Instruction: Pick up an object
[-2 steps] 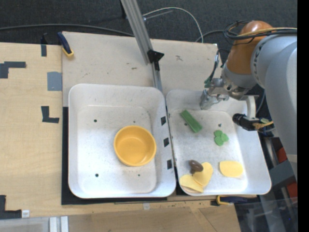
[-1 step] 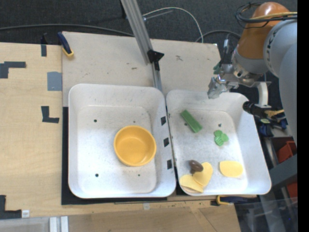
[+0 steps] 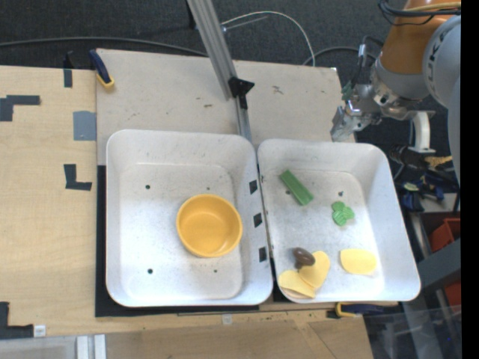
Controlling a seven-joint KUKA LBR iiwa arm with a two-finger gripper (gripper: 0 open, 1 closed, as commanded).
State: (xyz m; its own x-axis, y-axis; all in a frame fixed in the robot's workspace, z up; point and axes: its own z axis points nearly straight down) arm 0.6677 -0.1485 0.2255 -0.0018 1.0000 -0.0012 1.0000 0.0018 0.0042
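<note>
- Arm (image 3: 423,32), grey w/ orange band, sits at upper right, above the far rim of the right bin (image 3: 389,200). Nothing lies under it yet.
- Left bin (image 3: 127,170) holds one yellow bowl (image 3: 209,224), upright, near the middle, toward the divider. Biggest candidate; we judge it light, stiff plastic, prob. slick. Best hold would be over the rim w/ one finger inside, one outside. It's too wide to span across.
- Green block (image 3: 296,187): long, flat bar lying at a slant in the far-left part of the right bin, apart from everything else. Looks stiff and light; we'd pinch across the short width, mid-length. Easiest target imo.
- Pale yellow heart-ish piece (image 3: 307,277) at the near edge of the right bin, touching the wall. Thin, flat, likely hard to get fingers under.
- Yellow oval piece (image 3: 358,261) just to its right, also low and flat, free of neighbours.
- Small green lumpy thing (image 3: 343,214), mid-right of the bin, on its own. Prob. light; irregular shape, grip could slip.
- Brown item (image 3: 303,257), smallest, resting against the heart piece. Crowded, so a poor first pick.
- Gripper (image 3: 346,122) hangs over the bin's far rim, carrying nothing we can see. We can't tell its state from this angle.
</note>
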